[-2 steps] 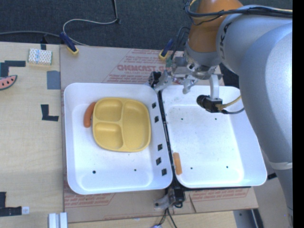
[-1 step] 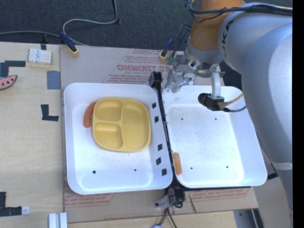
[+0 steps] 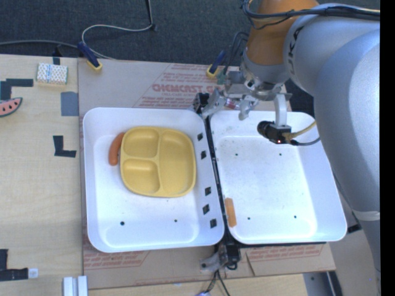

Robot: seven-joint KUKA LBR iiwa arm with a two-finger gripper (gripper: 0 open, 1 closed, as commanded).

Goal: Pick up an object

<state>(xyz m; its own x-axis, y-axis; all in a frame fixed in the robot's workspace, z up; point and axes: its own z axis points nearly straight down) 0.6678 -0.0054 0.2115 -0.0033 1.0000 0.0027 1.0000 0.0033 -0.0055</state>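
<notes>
Overhead, we see the gripper (image 3: 237, 106) raised above the far edge of the right bin (image 3: 321, 217), near the divide; whether its fingers are apart or together we cannot tell. A yellow divided plate (image 3: 158, 161) lies in the left bin (image 3: 99, 227), an orange sausage (image 3: 114, 150) touching its left rim. Another orange piece (image 3: 230, 213) rests against the right bin's left wall.

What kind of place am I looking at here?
Probably a robotics lab test bench: an arm reaches over two white bins holding a yellow toy plate, on cardboard with loose cables.
</notes>
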